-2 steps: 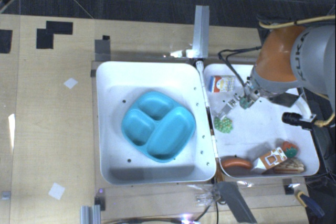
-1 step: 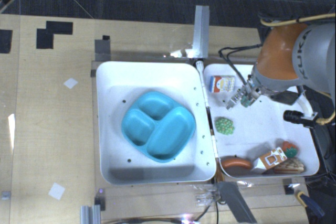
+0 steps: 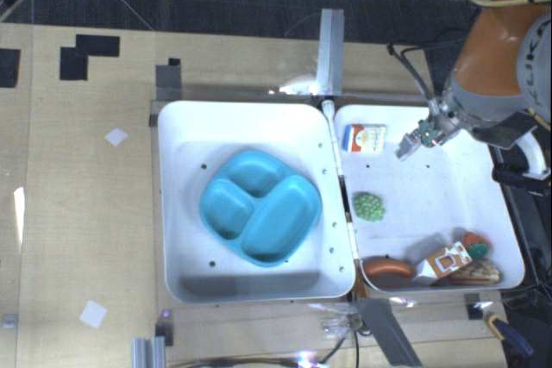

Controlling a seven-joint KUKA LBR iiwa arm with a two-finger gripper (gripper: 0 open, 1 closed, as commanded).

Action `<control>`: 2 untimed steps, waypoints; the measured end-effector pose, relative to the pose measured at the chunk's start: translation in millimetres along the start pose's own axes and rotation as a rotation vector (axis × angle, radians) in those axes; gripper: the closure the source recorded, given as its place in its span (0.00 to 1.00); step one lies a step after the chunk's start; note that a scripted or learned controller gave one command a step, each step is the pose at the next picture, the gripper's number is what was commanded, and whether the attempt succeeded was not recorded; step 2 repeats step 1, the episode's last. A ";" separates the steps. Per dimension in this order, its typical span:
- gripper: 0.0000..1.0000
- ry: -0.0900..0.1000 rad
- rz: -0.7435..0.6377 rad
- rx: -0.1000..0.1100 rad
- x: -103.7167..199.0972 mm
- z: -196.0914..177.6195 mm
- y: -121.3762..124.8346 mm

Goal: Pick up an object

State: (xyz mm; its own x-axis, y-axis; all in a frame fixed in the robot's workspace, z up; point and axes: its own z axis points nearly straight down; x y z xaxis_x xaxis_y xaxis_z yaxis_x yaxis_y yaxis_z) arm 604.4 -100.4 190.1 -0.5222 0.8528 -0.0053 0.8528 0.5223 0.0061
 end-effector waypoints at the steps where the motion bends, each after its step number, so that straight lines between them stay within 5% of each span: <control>1: 1.00 -0.003 0.096 -0.004 5.8 99.6 -65.1; 2: 1.00 -0.003 0.096 -0.004 5.8 99.6 -65.1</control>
